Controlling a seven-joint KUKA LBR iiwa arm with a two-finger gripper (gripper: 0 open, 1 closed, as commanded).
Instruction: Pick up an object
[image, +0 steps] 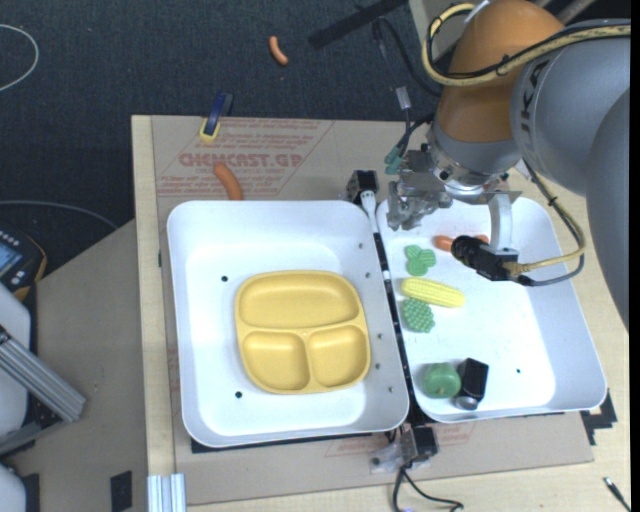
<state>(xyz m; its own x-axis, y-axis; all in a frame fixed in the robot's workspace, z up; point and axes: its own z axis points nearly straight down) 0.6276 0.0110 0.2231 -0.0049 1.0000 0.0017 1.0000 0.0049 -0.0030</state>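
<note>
The gripper (403, 212) hangs over the far left corner of the right bin (556, 330), and nothing can be seen in it. I cannot tell if it is wide or narrow, because it is too small and dark to make out. The things to pick up all lie in this same bin, toward the front of the bench from the gripper. Closest to it is a small green toy (420, 260), just a little way in front of it. Next comes a yellow corn cob (432, 292), lying on its side. A bumpy green toy (417, 316) sits right behind the corn, touching it or almost. Much farther from the gripper, near the front rim, a round green ball-like toy (440, 379) sits next to a black block (473, 377). A tiny orange piece (444, 242) lies close to the gripper, on the side where the big grey arm (585, 95) comes in. On the gripper's other side is the left bin (200, 300), with a yellow plate (300, 330) that has three parts in it. Past the bins, an orange stick (230, 181) lies on the brown cardboard (290, 150), well away from the gripper.
</note>
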